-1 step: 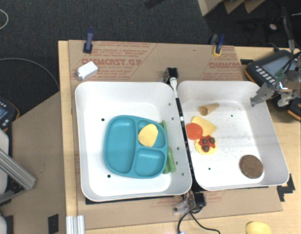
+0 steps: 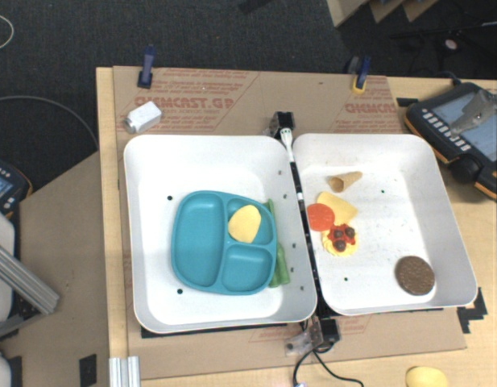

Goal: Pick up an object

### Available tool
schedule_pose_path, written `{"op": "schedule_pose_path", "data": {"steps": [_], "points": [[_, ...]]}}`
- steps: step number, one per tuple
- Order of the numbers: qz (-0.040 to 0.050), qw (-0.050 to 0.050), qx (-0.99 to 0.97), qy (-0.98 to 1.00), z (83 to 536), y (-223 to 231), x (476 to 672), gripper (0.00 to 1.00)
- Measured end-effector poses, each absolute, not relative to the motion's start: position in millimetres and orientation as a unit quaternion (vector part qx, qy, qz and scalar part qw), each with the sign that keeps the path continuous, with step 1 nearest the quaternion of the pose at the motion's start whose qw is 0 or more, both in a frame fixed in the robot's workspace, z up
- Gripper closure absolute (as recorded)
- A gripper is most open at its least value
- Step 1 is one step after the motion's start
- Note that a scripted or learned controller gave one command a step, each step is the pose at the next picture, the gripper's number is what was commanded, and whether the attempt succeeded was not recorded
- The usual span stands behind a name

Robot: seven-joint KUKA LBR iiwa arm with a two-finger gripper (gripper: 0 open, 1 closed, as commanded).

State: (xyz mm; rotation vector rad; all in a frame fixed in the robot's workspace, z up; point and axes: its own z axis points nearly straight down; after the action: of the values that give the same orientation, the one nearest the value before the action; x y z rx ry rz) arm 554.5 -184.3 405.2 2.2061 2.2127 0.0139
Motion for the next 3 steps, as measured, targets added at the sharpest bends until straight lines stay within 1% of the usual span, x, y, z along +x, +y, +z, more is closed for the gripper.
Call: {"op": "schedule_pose_path", "data": {"steps": [1, 2, 3], "points": [[0.0038, 0.007, 0.706, 0.708, 509, -171, 535.0, 0.00], [0.0010, 0.004, 0.707, 0.708, 513, -171, 535.9, 1.00], [-0.0032, -0.006, 0.707, 0.707, 379, -145, 520.2, 1.00]]}}
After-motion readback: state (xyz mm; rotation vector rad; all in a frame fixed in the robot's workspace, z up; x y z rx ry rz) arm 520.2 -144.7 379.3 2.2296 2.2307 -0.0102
